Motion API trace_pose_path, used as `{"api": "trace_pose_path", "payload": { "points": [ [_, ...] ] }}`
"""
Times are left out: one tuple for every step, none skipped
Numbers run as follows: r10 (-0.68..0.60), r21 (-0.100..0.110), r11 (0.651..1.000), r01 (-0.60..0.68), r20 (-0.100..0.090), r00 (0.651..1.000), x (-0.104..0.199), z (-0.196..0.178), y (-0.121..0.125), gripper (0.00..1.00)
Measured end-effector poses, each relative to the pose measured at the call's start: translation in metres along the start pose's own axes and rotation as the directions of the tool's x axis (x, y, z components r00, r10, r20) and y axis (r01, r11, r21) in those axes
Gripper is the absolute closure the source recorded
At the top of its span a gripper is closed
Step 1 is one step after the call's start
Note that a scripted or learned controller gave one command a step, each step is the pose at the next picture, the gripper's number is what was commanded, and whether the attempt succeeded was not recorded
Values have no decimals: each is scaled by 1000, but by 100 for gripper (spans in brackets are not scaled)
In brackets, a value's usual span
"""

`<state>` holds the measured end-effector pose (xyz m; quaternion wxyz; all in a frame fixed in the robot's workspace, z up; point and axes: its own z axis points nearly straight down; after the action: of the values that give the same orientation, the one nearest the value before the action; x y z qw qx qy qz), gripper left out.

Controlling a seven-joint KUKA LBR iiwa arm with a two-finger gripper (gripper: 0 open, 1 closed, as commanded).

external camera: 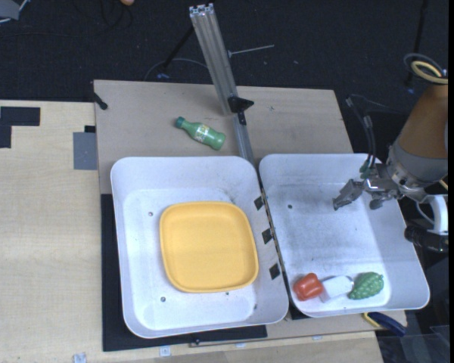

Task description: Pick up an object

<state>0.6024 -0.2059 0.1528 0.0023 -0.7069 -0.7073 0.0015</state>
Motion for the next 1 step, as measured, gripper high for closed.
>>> {"api": "trace_pose_path", "payload": {
  "points": [
    [-1, -1, 1000, 1, 0, 1000, 3, 63, -2, 0]
  ]
}}
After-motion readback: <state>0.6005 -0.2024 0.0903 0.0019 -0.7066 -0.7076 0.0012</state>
